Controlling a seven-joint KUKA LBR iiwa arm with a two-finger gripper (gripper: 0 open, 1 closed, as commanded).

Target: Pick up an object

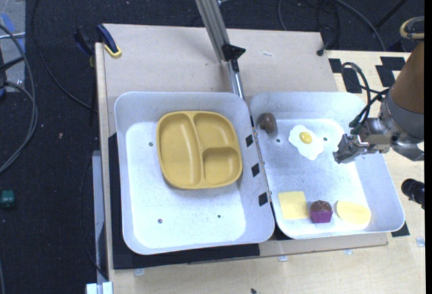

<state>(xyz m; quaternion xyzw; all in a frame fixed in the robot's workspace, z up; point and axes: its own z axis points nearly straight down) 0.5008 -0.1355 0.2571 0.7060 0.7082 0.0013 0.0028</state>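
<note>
My pincer (345, 151) hangs at right of frame, jaw state unreadable. Nearest target: egg (306, 141), just left. Risk: flat egg slips out; a low descent scrapes bin (378, 171).

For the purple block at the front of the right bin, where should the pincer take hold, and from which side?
Probably from straight above, closing front to back. The purple block sits between the yellow square and the pale yellow piece, so its left and right faces look crowded, while its front and back faces seem free. The pincer is above the right bin, farther back.
</note>
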